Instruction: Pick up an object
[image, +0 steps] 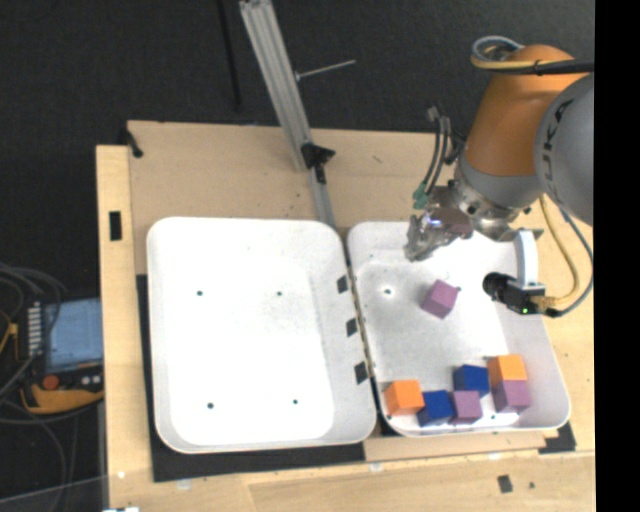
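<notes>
While you look down on the bench, your gripper (428, 238) hangs over the far end of the right bin (372, 262); how wide it stands cannot be told. Just nearer lies a purple block (440, 298), apart from it. More blocks (462, 392) crowd the near edge.

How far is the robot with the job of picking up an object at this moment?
Done: the gripper is over the back part of the right bin. In hand: nothing visible; the nearest purple cube lies apart from it on the bin floor. Left: choosing a block, descending, grasping and lifting. The other blocks sit along the front edge.
</notes>
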